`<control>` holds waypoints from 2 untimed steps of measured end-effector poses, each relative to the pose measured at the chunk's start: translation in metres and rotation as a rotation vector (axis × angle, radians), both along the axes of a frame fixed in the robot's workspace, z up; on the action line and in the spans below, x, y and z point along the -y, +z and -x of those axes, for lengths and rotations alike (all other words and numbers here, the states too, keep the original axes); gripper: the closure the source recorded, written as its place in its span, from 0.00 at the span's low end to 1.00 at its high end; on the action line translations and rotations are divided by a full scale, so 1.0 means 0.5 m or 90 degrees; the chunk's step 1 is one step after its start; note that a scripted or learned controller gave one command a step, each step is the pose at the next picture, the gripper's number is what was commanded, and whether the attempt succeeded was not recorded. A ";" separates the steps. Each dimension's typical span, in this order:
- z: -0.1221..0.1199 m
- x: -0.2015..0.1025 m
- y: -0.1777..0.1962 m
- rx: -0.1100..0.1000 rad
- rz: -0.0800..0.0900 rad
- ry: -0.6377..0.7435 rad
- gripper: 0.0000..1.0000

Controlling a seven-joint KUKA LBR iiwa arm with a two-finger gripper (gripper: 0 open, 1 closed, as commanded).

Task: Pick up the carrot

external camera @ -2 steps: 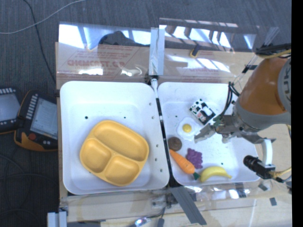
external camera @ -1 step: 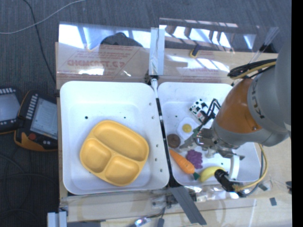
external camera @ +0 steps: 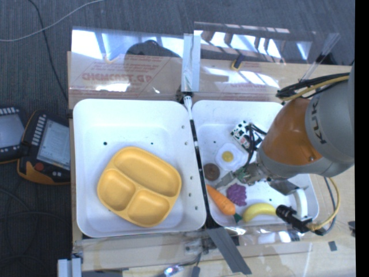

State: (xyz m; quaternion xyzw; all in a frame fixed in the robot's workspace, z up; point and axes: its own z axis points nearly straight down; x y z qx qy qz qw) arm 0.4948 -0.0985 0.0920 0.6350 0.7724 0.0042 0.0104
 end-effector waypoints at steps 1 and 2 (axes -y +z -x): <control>0.022 0.028 0.077 -0.015 -0.003 0.113 0.00; 0.021 0.022 0.096 -0.014 -0.004 0.067 0.00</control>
